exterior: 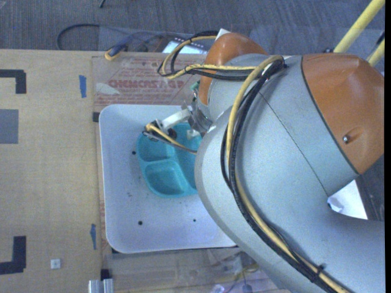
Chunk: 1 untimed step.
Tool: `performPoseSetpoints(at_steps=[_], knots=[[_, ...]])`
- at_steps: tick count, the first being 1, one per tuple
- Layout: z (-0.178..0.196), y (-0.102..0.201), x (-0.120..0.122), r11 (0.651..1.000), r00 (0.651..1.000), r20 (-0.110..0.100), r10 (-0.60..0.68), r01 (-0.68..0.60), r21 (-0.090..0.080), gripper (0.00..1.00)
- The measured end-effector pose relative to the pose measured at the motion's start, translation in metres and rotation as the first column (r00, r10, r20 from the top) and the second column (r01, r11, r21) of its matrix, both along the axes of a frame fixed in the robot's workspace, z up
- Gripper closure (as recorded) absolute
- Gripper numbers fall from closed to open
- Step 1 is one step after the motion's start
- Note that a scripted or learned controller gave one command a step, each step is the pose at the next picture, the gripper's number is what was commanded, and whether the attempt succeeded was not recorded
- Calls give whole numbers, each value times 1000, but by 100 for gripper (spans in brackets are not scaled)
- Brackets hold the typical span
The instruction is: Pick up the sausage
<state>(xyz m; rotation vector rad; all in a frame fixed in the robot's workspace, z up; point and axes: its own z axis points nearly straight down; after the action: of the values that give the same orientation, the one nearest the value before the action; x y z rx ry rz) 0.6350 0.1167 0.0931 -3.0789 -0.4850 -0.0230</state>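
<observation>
The pincer [190, 126] hangs low over the back part of the shallow white plastic bin [122, 212], at the upper right edge of a teal plastic tray with divided compartments [164, 171]. It is seen from behind and above, with the wrist covering much of it, so I cannot tell whether it is spread or pressed together, or whether anything is caught in it. Where the sausage lies cannot be told either: the arm covers the right side of the tray and of the bin.

The teal tray rests on the bin floor, right of the bin's middle. A raised ridge parts its upper compartment from its lower one, and both visible compartments look bare. A few small dark specks [140, 223] dot the white floor around it.

The bulky grey arm [281, 182] with its orange band [342, 108] fills the right half of the view, with yellow and black cables [235, 163] running along its casing.

Behind the bin lies a flat brown cardboard sheet with red lettering [137, 83]. The bin sits on the tan desk [49, 176], which bears black corner marks [17, 81] and short strips of blue tape [82, 85]. Beyond the desk, a black cable [76, 32] loops on the grey carpeted floor [256, 5].
</observation>
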Motion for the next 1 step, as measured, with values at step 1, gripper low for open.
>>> performPoseSetpoints(at_steps=[1], knots=[[0, 0, 0, 1000, 1000, 0, 0, 0, 0, 0]])
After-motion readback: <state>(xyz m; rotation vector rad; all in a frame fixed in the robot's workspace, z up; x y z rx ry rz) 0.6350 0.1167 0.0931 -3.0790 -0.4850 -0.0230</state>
